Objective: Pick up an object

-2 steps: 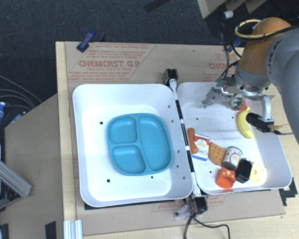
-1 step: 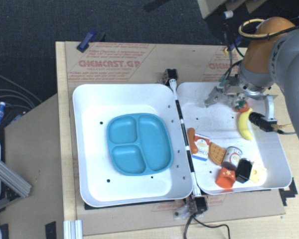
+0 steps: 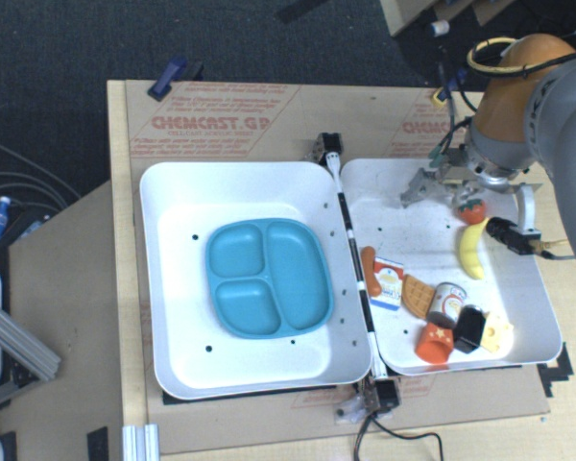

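Cardboard-topped bench carries two white bins; the gripper (image 3: 458, 182), fingers spread and clamping nothing, hangs at the right bin's (image 3: 389, 176) one o'clock, just above the small red object (image 3: 473, 211), presumably lining up a grab.

Light falls evenly from above, bright and diffuse. The two white bins (image 3: 173, 334) come close to washing out, though their rims stay readable. Shadows are soft and short, and the carpet beyond the tabletop (image 3: 221, 113) is dim. The frame is slightly soft and grainy. At the pincer (image 3: 451, 185) detail smears, perhaps from motion blur, and the small items below it lose fine edges.
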Motion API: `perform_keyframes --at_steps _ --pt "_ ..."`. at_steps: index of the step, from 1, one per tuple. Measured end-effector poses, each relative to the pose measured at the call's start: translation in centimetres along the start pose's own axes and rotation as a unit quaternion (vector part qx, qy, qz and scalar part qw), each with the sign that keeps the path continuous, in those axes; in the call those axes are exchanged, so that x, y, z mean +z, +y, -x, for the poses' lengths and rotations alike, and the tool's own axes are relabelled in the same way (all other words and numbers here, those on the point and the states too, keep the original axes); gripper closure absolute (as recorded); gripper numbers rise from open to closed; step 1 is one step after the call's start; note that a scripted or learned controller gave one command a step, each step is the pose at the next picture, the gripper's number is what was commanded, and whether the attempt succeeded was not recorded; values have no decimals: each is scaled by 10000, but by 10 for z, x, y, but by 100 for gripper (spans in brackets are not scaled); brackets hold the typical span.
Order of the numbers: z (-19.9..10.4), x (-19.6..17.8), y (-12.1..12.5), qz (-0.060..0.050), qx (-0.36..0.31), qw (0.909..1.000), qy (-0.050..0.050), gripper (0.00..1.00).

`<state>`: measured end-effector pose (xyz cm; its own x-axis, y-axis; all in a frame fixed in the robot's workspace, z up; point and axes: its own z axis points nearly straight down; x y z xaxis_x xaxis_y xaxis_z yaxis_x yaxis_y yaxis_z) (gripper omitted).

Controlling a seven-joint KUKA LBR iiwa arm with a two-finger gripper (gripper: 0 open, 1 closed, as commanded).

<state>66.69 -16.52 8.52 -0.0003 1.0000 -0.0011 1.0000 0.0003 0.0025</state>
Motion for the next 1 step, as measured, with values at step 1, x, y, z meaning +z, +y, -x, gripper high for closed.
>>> perform_keyframes --at_steps 1 --pt "11 0 0 -2 0 10000 -2 0"
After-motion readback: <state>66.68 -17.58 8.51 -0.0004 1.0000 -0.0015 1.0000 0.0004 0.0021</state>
